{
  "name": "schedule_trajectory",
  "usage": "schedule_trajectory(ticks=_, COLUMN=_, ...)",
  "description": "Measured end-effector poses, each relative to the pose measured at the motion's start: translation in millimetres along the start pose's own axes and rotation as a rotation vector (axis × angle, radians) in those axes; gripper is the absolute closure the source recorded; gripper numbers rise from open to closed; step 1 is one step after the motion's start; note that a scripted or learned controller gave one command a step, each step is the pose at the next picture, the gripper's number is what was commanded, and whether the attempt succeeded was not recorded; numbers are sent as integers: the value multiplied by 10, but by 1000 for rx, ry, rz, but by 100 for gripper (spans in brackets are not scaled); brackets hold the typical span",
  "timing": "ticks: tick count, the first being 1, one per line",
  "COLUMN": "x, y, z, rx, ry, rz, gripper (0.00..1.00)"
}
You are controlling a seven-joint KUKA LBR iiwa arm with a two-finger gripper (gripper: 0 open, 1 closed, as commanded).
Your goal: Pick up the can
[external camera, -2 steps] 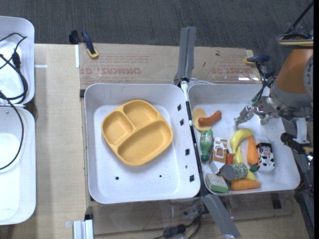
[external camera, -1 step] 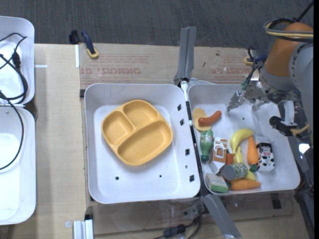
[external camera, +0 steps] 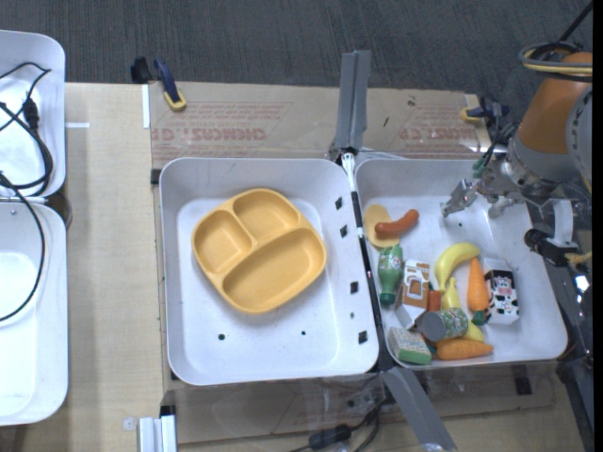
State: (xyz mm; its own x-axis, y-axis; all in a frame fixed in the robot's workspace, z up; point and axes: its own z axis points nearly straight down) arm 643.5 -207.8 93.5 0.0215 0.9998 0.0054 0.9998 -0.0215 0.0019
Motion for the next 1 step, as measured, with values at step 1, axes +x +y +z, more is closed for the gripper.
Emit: schedule_trajectory(ticks=1, x=79, y=157, z=7, rx=0, ry=-7, rz=35, gripper=0)
